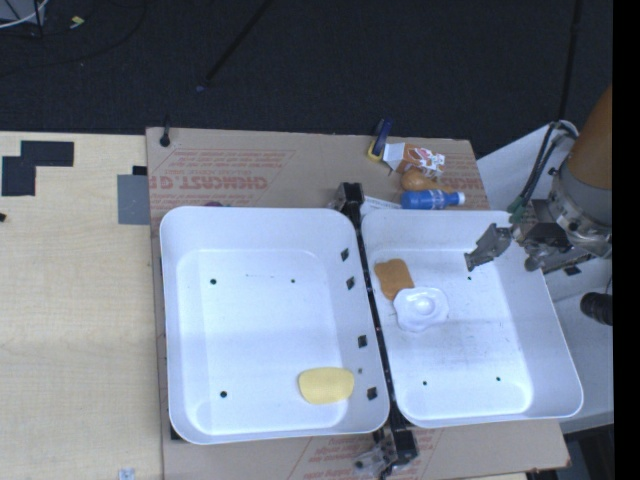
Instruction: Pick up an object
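A pale yellow lump (326, 385) lies near the front right corner of the left bin (190, 268). In the right bin (540, 368) a flat orange-brown piece (394, 277) lies close to the left wall. A small white cup-like object (421, 308) touches its front edge. My gripper (518, 251) hangs over the right bin's back right part, to the right of both objects and apart from them. Its fingers (487, 245) are spread and hold nothing.
On the cardboard behind the right bin lie a blue bottle (432, 200), a brown item (415, 179), a red-and-white packet (426, 158) and a blue-and-yellow tool (379, 140). A black hinge strip (365, 308) joins the bins.
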`<move>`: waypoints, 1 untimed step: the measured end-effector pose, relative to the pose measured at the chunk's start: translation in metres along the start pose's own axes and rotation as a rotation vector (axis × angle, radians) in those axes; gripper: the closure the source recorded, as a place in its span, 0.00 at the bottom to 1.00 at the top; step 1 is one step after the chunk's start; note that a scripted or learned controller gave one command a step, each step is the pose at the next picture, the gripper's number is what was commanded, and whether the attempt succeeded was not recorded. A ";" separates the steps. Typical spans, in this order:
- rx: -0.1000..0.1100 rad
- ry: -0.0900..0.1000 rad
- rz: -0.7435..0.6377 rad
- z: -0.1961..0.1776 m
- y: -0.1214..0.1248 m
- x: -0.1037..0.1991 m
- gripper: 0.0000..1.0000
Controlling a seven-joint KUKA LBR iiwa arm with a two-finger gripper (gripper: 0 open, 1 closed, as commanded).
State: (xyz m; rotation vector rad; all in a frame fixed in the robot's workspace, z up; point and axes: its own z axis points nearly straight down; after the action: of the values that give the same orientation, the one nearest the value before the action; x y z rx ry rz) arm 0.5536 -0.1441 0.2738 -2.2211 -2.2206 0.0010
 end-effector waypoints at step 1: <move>-0.019 0.001 -0.008 -0.166 -0.014 0.078 0.00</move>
State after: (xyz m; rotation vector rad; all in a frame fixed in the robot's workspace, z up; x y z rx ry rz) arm 0.5397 -0.0663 0.4399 -2.2205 -2.2386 -0.0210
